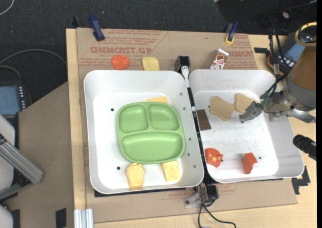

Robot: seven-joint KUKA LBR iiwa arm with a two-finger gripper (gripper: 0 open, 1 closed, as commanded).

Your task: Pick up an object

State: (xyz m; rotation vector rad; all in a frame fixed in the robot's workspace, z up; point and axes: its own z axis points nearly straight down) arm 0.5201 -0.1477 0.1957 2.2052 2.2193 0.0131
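The right bin [282,136] holds two tan bread-like pieces [221,107] [243,102] at its back. A brown flat rectangle [203,120] lies by its left wall, and a red rounded toy [214,157] and an orange-red block [248,162] sit near its front. My gripper [250,112] reaches in from the right and hangs low, just right of and in front of the smaller tan piece. I see nothing held in it.
The left bin [98,121] carries a green divided plate [151,132] with yellow food toys [136,174] [171,170] [157,100] around it. Behind the bins on the cardboard lie an orange disc [119,62], a yellow piece [150,64] and a small carton [219,60].
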